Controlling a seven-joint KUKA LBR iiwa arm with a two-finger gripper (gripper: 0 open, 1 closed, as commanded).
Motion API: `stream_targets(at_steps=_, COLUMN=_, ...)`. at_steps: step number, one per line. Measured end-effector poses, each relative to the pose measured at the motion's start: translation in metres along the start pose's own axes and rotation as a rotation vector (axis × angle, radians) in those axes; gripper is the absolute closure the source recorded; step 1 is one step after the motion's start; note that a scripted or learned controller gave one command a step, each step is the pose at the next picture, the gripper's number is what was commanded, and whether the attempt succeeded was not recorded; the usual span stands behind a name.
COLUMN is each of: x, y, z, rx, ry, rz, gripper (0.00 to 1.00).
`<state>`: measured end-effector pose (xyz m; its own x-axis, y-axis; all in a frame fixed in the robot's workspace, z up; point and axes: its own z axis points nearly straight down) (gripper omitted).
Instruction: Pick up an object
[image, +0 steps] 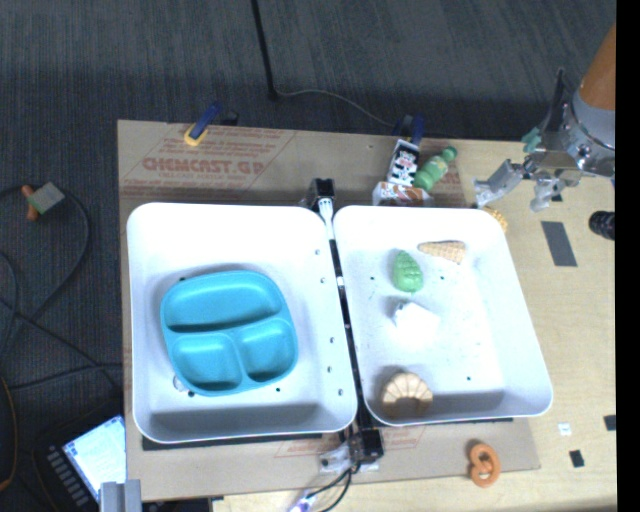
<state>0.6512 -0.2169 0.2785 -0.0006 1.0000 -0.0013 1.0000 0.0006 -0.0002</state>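
Bench has both bins (440, 400); our gripper (525, 180) hangs outside, top right, grip state unclear. Risk: we clip the rim reaching the green toy (406, 271).

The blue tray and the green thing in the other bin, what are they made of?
The blue tray looks like plastic: one even colour, moulded compartments, a soft sheen. The green thing also looks like plastic or rubber, perhaps a toy vegetable: smooth, rounded and evenly green. It is too small to be sure.
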Motion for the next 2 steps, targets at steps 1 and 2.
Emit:
stream_targets(at_steps=1, x=0.001, y=-0.004, z=0.15, rx=0.004, ry=0.004, rz=-0.001, gripper=0.0)
stream_targets(at_steps=2, x=0.001, y=-0.074, z=0.175, rx=0.003, ry=0.016, rz=-0.006, gripper=0.0)
